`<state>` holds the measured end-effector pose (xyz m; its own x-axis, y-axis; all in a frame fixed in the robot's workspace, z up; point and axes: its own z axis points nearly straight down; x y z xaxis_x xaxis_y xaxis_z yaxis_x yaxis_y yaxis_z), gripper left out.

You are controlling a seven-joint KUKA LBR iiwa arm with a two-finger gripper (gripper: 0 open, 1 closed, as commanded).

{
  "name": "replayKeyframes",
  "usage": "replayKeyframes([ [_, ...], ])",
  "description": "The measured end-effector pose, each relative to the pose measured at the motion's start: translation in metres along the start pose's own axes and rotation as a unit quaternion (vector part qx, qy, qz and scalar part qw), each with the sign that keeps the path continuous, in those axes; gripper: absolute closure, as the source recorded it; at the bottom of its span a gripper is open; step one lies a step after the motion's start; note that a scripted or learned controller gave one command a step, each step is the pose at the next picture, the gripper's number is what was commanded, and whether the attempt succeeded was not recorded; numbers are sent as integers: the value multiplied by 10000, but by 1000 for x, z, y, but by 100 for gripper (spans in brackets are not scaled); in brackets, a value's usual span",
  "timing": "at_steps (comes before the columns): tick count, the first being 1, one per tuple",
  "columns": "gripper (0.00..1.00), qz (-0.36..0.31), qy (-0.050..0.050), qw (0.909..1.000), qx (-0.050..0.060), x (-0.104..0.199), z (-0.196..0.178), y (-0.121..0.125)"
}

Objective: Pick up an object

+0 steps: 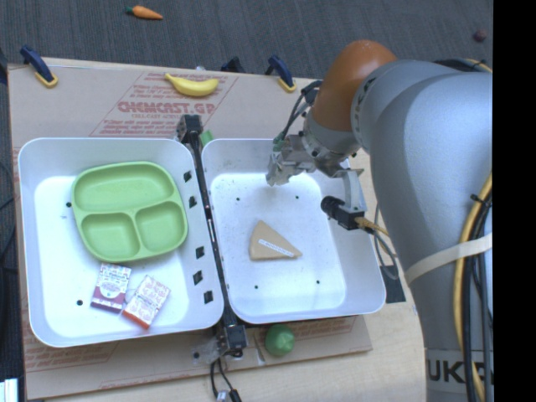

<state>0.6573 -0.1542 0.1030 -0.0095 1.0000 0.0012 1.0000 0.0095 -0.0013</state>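
Tan wedge (272,244) lies flat near middle of right bin (360,287), nothing touching it. Tool (279,172) above bin's far edge, beyond wedge, apart from it; its state cannot be told, tip small and blurred. Left bin (33,308) beside right bin: green divided plate (128,208), two small packets (130,296) near front.

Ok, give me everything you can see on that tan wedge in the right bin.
The tan wedge is a flat triangular piece, like toy cheese or a sandwich slice, with a paler stripe across its top. It lies flat near the middle of the right bin, apex pointing toward the far wall. Nothing touches it; the end effector is above and beyond it, near the far wall.
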Motion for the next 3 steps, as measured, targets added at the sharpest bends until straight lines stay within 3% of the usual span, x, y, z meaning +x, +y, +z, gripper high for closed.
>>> replayKeyframes([
  [1, 0, -5, 1, 10000, 2, 0, 0, 0],
  [2, 0, 23, -2, 10000, -11, 14, -19, 0],
  [3, 0, 14, -3, 10000, 14, 34, 12, -1],
])
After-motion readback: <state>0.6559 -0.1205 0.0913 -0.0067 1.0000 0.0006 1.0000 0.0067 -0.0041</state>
